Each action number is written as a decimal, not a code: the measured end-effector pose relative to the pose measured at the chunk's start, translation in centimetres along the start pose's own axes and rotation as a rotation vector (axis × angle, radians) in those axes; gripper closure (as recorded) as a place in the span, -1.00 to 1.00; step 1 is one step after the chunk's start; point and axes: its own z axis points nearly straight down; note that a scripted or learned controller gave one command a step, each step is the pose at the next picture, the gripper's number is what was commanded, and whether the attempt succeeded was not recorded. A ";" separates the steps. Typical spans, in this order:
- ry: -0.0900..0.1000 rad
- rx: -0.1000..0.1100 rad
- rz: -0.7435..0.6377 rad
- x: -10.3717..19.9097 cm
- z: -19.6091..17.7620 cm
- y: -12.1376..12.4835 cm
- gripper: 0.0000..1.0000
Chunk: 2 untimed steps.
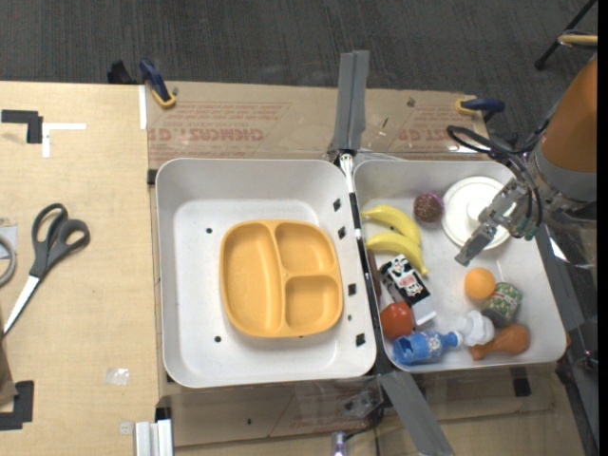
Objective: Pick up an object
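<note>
My claw (pixel 483 236) hangs over the right bin (pixel 548 350), at about two o'clock within it, overlapping the lower right edge of a white round dish (pixel 465 207). I cannot tell from this angle how it is set, and I see nothing held in it.

Contents of the right bin: two bananas (pixel 394 234) lie at ten o'clock, against the wall shared with the left bin (pixel 180 283). A dark purple round item (pixel 428 207) sits just beside the dish, at eleven o'clock. An orange ball (pixel 480 283) lies near the centre, just below my claw and apart from it. A green patterned item (pixel 503 301) touches the ball at its four o'clock side. A black-and-white packet (pixel 407 281) lies tilted below the bananas, with a red tomato-like item (pixel 397 319) at seven o'clock. A blue bottle (pixel 426 347) and an orange drumstick-shaped piece (pixel 503 341) lie along the six o'clock wall.

The left bin holds a yellow divided tray (pixel 282 276), centred.

Scissors (pixel 43 255) lie on the bench (pixel 76 179), at nine o'clock.
</note>
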 end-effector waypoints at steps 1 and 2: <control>0.003 0.002 0.123 -0.7 9.0 -5.2 -1.00; -0.001 0.000 0.201 -3.2 11.0 -4.8 -1.00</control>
